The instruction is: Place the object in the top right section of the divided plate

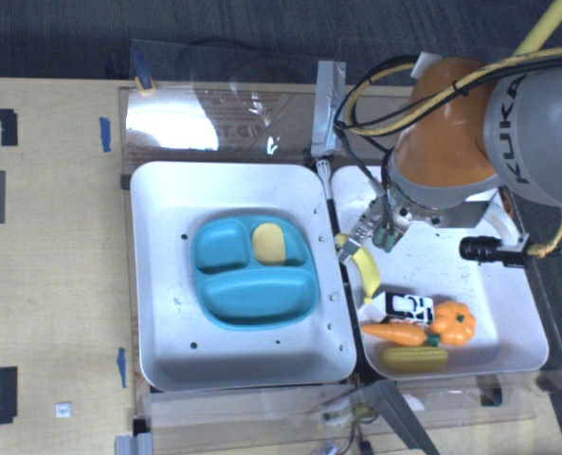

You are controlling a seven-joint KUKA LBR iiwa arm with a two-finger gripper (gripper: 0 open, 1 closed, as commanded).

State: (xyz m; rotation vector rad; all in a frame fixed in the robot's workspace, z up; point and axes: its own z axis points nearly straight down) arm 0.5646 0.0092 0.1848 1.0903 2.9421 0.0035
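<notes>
A blue divided plate [205, 254] lies in the left bin [157, 339]. A pale yellow, rounded object [269, 243] rests in the plate's top right section. My gripper [377, 233] hangs over the upper left part of the right bin [519, 341], just right of the wall between the bins. It sits just above the top end of a yellow banana [367, 273]. The wrist hides the gripper's upper part, and I see nothing held in it.
In the right bin, below the banana, lie a black and white toy car [410, 305], an orange carrot [392, 332], an orange pumpkin [454, 323] and a yellow-green corn-like piece [414, 355]. The arm's grey body and cables cover that bin's top right.
</notes>
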